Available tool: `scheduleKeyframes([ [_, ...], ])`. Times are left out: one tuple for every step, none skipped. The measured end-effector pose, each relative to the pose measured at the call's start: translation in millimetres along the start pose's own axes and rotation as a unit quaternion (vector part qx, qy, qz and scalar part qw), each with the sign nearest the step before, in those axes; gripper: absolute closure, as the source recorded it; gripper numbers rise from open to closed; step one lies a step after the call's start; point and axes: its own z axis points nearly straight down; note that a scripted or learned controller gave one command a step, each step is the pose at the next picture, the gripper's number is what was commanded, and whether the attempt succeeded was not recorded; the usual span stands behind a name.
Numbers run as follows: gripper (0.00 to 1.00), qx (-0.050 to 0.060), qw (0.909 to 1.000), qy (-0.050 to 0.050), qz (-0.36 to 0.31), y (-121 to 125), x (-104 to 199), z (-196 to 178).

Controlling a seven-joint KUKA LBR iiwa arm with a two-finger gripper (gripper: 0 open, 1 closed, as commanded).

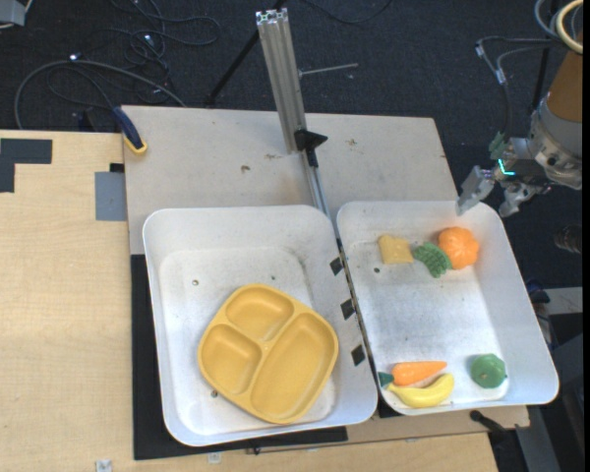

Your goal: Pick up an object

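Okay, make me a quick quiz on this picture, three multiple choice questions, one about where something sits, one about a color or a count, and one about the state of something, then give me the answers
1. Where does the yellow divided plate lie?
A. in the left bin
B. in the right bin
C. on the wooden table

2. How many compartments does the plate have?
A. two
B. three
C. five

3. Where is the gripper relative to the toy food?
A. clamped on the banana
B. pressed onto the carrot
C. raised at the right bin's far corner, touching none of it

Answers:
1. A: the plate rests inside the left bin.
2. B: two small sections and one long section show.
3. C: the gripper hangs over the far rim of the right bin, apart from the orange, the carrot and the banana.
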Motion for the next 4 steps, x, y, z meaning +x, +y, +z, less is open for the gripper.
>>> scheduleKeyframes([
  [0.00,-0.001,1.0000,0.000,0.000,0.4,0.0,-1.0],
  [0.00,0.002,1.0000,0.001,0.000,-8.4,6.2,50.6],
  [0.00,0.003,1.0000,0.001,0.000,-8.0,10.8,115.2],
  [0.00,0.002,1.0000,0.001,0.000,-15.1,12.3,177.6],
])
